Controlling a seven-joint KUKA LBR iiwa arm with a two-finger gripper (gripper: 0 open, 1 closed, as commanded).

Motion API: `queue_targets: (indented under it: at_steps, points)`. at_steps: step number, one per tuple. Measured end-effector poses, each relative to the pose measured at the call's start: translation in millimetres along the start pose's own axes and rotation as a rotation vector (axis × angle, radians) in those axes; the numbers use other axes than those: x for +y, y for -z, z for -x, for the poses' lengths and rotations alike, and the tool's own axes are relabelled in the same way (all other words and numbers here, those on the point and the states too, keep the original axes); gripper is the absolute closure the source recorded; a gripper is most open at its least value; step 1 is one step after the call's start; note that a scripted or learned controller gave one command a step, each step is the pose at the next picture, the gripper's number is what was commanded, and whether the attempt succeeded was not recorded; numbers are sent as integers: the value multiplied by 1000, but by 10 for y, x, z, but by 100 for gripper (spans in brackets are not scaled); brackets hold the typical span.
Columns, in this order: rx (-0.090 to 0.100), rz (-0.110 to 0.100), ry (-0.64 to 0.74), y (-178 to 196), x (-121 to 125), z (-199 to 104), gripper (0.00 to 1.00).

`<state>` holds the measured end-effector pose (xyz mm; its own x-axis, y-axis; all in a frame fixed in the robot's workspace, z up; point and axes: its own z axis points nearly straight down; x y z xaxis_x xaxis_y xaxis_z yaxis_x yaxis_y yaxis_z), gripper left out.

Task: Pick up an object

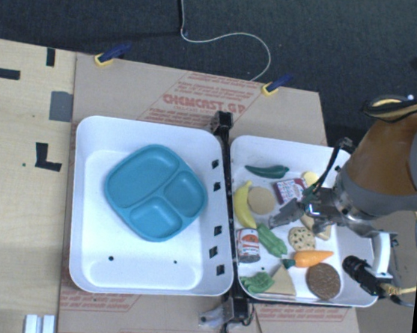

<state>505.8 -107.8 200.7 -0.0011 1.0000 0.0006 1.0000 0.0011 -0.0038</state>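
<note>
Two white bins sit side by side: the left bin holds one smooth blue plate with three compartments, the right bin a heap of toy food. I count one yellow banana, one dark green pepper, one orange carrot, one round brown disc, one small can and one speckled cookie. My gripper hovers over the middle of that heap, crowded by food on every side. Whether my fingers are spread or closed, I cannot tell.

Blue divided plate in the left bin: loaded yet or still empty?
Empty. The blue plate lies flat in the left bin, all three compartments showing bare blue. The toy food sits in the right bin.
</note>
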Motion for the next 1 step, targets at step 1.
queue_targets:
  at_steps: [1]
  points:
    - [1, -3, 1, 88, 0, -7, 100]
